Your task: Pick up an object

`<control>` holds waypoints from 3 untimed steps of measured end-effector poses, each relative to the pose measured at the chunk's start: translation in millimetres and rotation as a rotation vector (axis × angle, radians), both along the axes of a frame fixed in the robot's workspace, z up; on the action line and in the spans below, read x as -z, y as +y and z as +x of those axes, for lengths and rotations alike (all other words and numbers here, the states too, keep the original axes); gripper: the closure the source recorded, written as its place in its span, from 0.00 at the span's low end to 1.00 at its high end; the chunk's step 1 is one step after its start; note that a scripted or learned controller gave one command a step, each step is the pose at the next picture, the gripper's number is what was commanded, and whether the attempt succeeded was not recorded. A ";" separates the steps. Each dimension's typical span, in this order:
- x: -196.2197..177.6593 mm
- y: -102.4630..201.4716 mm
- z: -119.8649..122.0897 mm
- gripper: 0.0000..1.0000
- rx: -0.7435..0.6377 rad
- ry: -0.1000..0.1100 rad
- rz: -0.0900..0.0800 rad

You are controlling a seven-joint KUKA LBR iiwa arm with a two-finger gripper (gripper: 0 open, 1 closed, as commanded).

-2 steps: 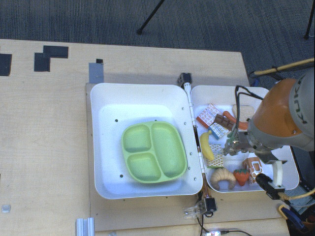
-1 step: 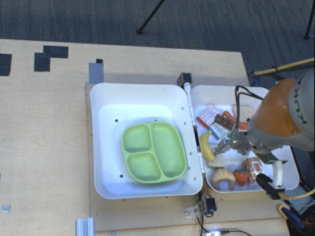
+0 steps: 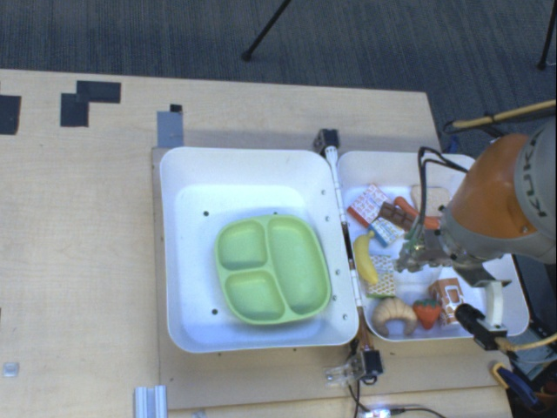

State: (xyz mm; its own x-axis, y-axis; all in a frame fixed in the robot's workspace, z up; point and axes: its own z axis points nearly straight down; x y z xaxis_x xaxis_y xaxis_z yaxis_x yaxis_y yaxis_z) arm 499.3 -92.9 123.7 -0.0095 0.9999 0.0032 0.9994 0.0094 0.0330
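While the end effector (image 3: 409,258) hangs low at the right bin's (image 3: 519,313) middle, its grip cannot be made out. A banana (image 3: 365,262) lies just beside it; a small carton (image 3: 447,295) by the near edge bears unreadable print.

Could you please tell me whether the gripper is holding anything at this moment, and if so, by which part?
It cannot be told. The gripper is down in the right bin among the small objects, beside the banana, but nothing shows clearly between its fingers.
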 end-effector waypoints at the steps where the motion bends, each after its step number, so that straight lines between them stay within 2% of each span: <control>1: 0.1 0.0 -0.1 0.00 0.000 0.000 0.000; 2: -10.3 0.7 1.4 1.00 -0.003 -0.003 0.000; 3: -10.2 0.7 1.3 0.00 -0.003 -0.003 0.000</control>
